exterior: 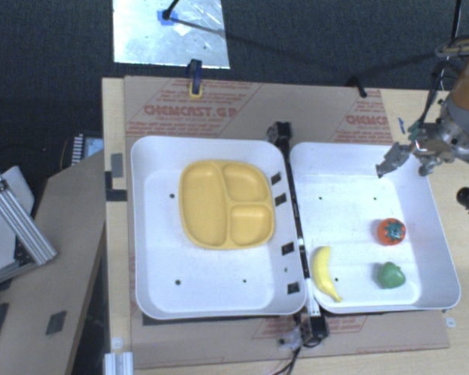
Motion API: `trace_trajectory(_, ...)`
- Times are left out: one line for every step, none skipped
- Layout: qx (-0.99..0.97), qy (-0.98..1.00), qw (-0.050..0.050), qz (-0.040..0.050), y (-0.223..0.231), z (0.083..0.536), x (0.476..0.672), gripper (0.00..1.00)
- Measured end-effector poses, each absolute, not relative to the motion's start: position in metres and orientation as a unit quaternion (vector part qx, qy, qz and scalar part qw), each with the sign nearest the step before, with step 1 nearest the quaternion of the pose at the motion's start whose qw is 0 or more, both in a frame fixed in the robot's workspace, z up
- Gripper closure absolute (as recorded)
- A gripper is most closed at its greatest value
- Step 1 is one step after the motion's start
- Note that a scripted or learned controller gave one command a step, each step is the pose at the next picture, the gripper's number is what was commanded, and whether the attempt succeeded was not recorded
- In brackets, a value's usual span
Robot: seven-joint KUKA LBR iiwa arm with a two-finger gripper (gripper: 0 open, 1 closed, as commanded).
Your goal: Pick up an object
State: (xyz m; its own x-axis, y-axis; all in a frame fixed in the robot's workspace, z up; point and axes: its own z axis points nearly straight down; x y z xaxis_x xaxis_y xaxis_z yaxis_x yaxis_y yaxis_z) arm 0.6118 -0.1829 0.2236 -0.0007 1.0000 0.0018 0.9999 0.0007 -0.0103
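Note:
In the right bin lie three toy foods: a red tomato near the right wall, a green pepper just below it, and a yellow banana by the bin's lower left corner. My gripper hangs over the bin's upper right corner, well above the tomato in the view. Its two fingers are spread apart, open, with nothing between them.
The left bin holds a yellow divided plate. A black hinge strip runs between the bins. Both bins rest on a cardboard sheet. A shiny metal sheet lies behind the bench.

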Motion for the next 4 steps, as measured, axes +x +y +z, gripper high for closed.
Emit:
trace_trajectory(-0.706, -0.708, -0.001, -0.0004, -0.182, 0.231, 0.614, 0.00)
trace_trajectory(-0.707, -0.707, 0.001, 0.0007, -0.192, 0.180, 0.611, 0.00)
trace_trajectory(-0.707, -0.707, 0.000, 0.0001, -0.191, 0.139, 0.612, 0.00)
trace_trajectory(-0.707, -0.707, -0.001, -0.0001, -0.191, 0.088, 0.613, 0.00)
